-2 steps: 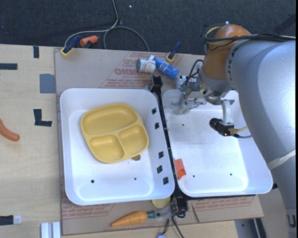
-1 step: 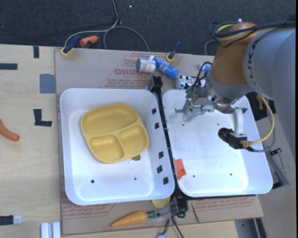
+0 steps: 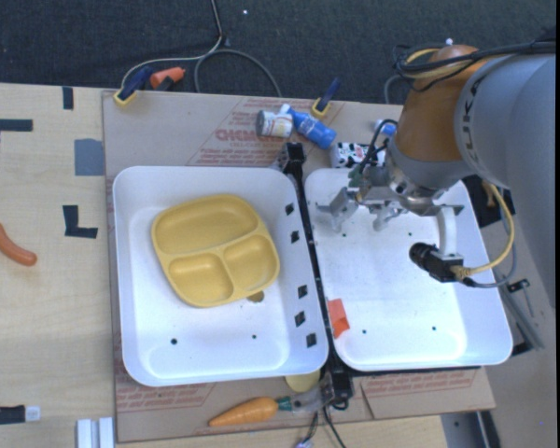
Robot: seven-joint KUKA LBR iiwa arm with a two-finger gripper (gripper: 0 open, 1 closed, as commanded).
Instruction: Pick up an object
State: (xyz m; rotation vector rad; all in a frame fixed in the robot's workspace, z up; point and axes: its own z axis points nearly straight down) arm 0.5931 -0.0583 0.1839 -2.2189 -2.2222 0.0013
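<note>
Grey KUKA arm with orange band point(image 3: 439, 110) reaching in from the right, hanging over the right-hand shallow white bin point(image 3: 485, 343). Left-hand shallow white bin point(image 3: 131, 278) holding the task's thing: a yellow plastic divided plate point(image 3: 215, 248), lying flat near the bin's middle, well apart from the arm.

Two-finger metal gripper point(image 3: 366, 209) low over the far part of the right bin, fingers apart, nothing between them.

To do the step well: carry the gripper across the black divider point(image 3: 303, 259) to the plate, come down on a raised rim rather than the flat middle, and close across the rim's thin wall. Likely to slip on smooth plastic, so seat deep.

Plate's long axis roughly left to right, rising slightly rightward; one large compartment toward the far side, two small ones toward the near side.
</note>
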